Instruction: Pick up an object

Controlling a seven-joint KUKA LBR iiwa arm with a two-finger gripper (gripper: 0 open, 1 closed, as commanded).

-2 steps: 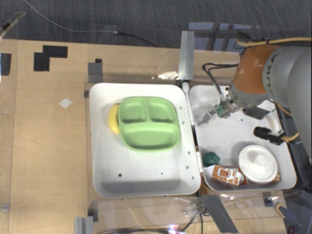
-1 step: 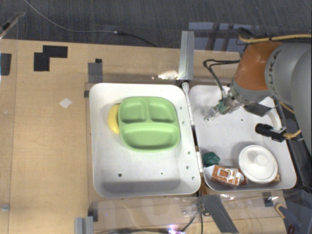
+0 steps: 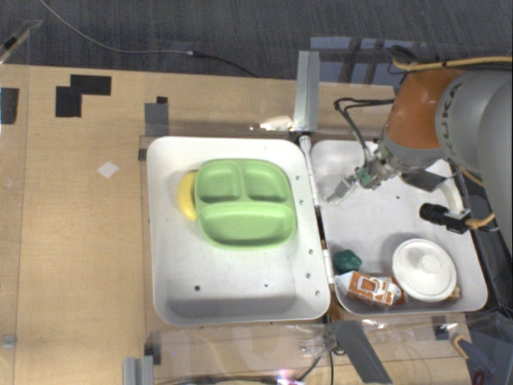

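The gripper (image 3: 346,187) is seen low near the right bin's (image 3: 473,295) bare back-left corner, its opening not discernible, while a bowl (image 3: 423,269), carton (image 3: 370,289) and green lump (image 3: 348,260) are crowded along the front edge, well apart from it.

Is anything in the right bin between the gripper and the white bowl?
Nothing visible. The gripper is at the right bin's upper left; bare white floor runs from it to the white bowl.
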